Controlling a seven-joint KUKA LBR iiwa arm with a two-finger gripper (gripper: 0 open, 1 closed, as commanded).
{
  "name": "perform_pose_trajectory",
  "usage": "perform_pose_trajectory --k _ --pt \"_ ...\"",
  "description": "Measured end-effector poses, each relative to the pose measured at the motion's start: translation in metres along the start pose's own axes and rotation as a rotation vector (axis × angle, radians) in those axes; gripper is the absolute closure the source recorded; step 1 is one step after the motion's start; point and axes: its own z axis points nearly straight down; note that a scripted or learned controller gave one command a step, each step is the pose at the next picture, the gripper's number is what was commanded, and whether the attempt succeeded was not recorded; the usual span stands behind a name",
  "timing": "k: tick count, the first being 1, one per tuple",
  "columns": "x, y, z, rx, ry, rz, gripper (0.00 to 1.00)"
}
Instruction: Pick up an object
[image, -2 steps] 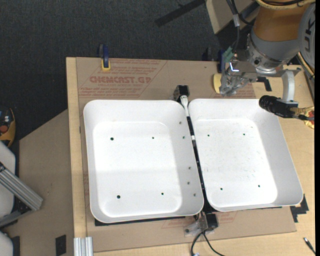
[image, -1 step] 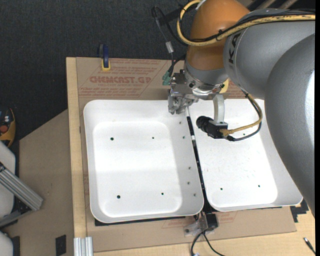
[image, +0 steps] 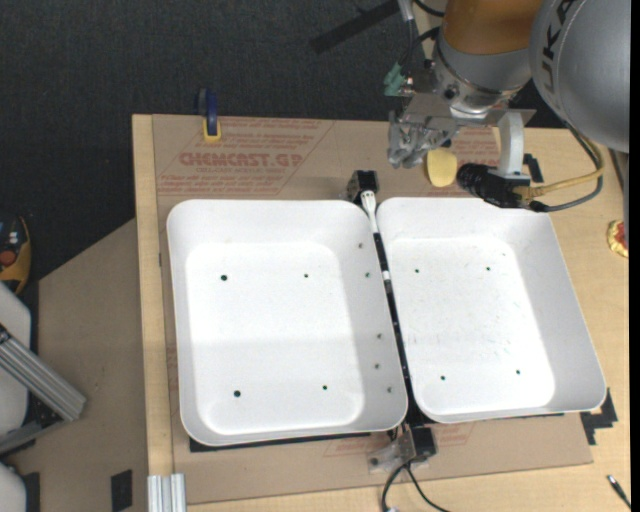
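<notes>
My gripper (image: 408, 150) hangs above the bench's far edge, behind the gap between the two bins, below the arm's orange band. A small pale yellow object (image: 441, 167) shows right beside the gripper's lower end, on its right. Whether it is held or lies on the bench behind the right bin (image: 560, 300) I cannot tell. The left bin (image: 190, 300) shows bare white floor with a few dark dots, and so does the right one.
A black cable and plug (image: 490, 186) run from the wrist over the right bin's far rim. A blue and yellow clamp (image: 209, 113) stands at the cardboard base's far left. A black clip (image: 361, 185) sits at the bins' far joint.
</notes>
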Motion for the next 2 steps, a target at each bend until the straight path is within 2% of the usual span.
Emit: perform_pose_trajectory --k 1,2 --pt "0.086 0.009 0.071 0.02 0.003 -0.01 1.0" --pt "0.052 0.012 0.006 0.004 0.001 0.0 1.0"
